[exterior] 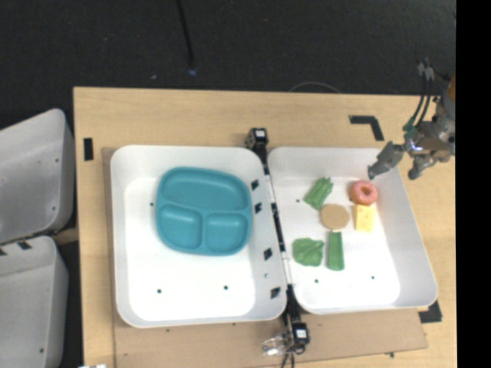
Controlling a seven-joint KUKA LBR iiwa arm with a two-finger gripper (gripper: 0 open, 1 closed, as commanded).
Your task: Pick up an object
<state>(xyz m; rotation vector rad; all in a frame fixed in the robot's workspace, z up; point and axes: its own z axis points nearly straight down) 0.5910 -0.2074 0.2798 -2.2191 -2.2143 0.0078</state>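
The right bin holds several small food toys: a red round piece, a yellow block, a tan disc, a green leafy piece, a green stick and a green lump. My gripper hangs over the bin's far right corner, up and to the right of the red piece. Its two fingers stand apart with nothing between them, so it is open.
The left bin bears a teal divided plate. A row of black clips runs along the seam between the bins. Grey shapes sit at the far left, off the bench.
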